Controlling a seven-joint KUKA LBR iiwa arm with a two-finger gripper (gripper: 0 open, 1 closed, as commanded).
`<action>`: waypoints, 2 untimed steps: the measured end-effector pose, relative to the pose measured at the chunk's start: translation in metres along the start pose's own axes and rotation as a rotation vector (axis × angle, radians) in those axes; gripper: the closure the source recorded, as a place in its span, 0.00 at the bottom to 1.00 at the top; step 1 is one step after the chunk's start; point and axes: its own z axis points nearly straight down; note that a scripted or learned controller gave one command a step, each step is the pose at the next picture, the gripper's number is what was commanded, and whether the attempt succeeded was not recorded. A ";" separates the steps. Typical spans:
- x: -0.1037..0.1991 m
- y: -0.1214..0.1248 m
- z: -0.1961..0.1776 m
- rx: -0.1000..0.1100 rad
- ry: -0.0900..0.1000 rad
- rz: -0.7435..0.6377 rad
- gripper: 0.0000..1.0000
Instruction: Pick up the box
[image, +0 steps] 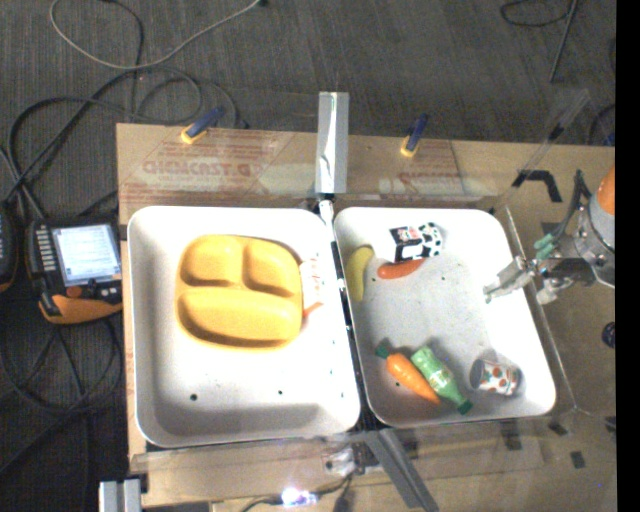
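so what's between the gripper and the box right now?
In the camera view, the stretch from the gripper to the black-and-white box is bare white floor of the right bin. The red toy lies just below that line.

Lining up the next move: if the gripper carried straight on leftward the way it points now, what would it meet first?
Probably bare floor of the right bin: the gripper points left between the box above and the carrot below. Height is hard to judge.

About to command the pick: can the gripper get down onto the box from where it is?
Probably yes. The gripper sits over the right bin's right side, with bare floor between it and the box; only the red pepper lies against it.
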 end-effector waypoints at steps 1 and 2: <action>0.026 0.025 0.036 0.000 -0.001 -0.080 0.00; 0.066 0.051 0.169 0.000 0.000 -0.049 0.00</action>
